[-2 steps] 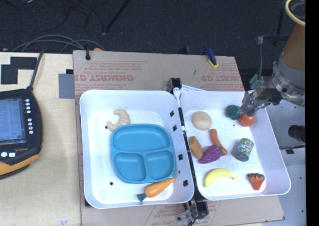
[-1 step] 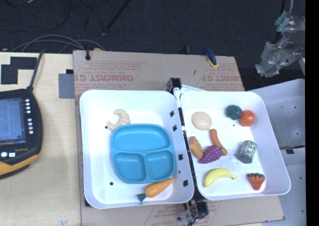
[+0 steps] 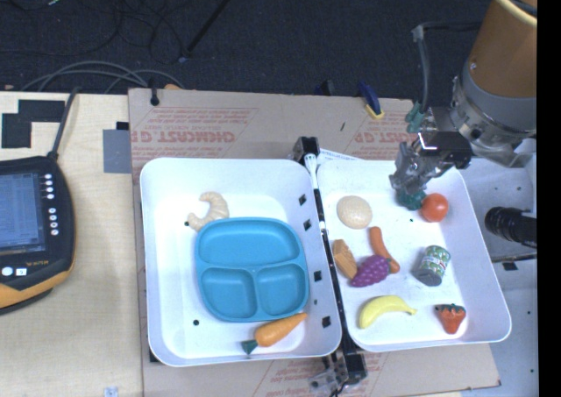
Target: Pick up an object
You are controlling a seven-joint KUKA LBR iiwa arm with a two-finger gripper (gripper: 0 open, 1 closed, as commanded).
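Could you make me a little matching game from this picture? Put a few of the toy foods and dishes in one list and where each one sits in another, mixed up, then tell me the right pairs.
Things:
1. blue divided plate
2. banana
3. tomato
4. carrot

Places:
A. right bin, near the front, left of the strawberry
B. left bin, front edge, just below the plate
C. middle of the left bin
D. right bin, far side, next to the gripper

Pairs: 1-C, 2-A, 3-D, 4-B
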